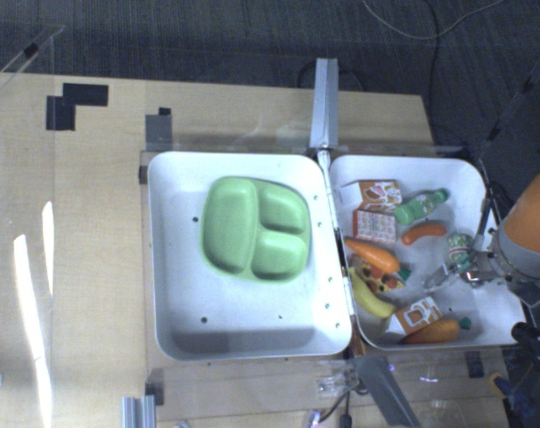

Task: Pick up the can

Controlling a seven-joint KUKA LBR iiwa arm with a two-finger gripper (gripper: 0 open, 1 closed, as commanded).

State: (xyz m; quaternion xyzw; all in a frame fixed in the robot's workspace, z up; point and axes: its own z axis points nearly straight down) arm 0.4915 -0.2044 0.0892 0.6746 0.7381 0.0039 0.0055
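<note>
You had the gripper (462,273) low in the right bin (404,160), close to its right wall, with the arm's orange band (535,214) just above it. What I took for the can (460,246) was a small pale, greenish cylinder touching or almost touching the gripper's upper side; it was too small and blurred to be sure of its pose. Whether the jaws were released or clenched could not be told from this slant, and nothing showed the can between them.

Your main risk, as I judged it, was closing beside the can rather than around it, which would knock it toward the wall or tip it. A round body (and a light one, by its look) would likely roll away from a glancing touch.

The second risk was the crowd. The sausage (424,233) lay just beside the can on the left, the green bottle (421,206) near behind it, and a small carton (419,312) in front. A slightly offset closing could pinch a neighbour instead, or drag one along. The wall itself left little room for a correction on that side.
</note>
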